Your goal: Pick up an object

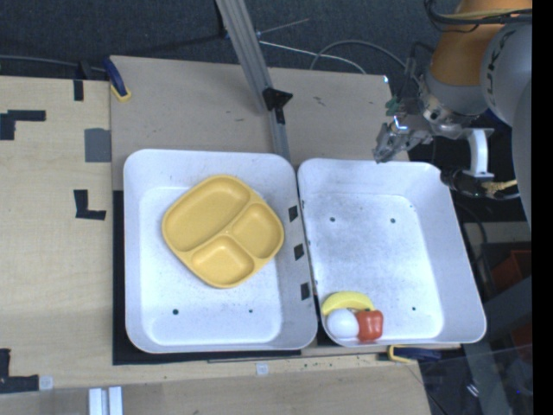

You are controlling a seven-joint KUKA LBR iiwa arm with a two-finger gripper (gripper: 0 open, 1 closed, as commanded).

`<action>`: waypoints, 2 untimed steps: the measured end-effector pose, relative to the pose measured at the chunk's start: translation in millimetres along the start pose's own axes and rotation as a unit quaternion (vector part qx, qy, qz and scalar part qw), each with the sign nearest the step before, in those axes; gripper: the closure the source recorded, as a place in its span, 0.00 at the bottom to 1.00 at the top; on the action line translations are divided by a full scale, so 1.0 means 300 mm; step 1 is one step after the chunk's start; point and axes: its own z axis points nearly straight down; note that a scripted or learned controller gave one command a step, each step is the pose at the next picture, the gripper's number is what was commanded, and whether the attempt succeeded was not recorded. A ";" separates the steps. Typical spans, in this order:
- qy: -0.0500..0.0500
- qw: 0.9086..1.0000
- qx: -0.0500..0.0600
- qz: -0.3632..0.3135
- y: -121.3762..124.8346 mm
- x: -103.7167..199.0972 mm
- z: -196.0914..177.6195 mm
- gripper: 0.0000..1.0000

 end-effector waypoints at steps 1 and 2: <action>0.002 1.000 0.004 -0.003 -0.021 0.206 0.024 1.00; 0.002 1.000 0.003 -0.002 -0.053 0.366 -0.001 1.00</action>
